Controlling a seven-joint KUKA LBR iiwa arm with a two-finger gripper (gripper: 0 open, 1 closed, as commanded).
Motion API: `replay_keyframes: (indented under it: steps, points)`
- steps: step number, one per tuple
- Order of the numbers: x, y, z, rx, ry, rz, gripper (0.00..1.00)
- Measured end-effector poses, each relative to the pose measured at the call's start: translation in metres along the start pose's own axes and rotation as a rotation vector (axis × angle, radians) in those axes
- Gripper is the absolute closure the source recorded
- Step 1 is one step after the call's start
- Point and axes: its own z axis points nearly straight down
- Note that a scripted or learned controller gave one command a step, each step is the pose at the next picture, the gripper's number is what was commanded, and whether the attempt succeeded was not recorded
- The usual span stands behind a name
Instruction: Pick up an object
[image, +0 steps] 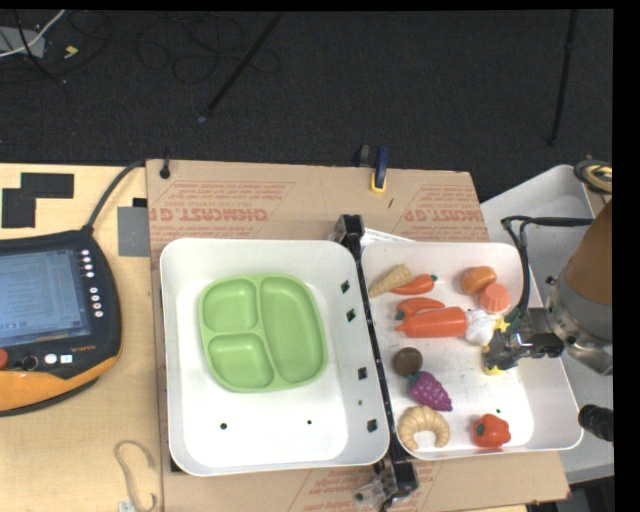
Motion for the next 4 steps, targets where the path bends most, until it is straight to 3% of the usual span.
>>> replay_keyframes:
  steps: [3, 4]
  points:
    - [0.142, 0.025, 0.029, 0.004, 0.0, 0.001, 1.0]
    - [0.19, 0.045, 0.014, 0.001, 0.0, 0.001, 1.0]
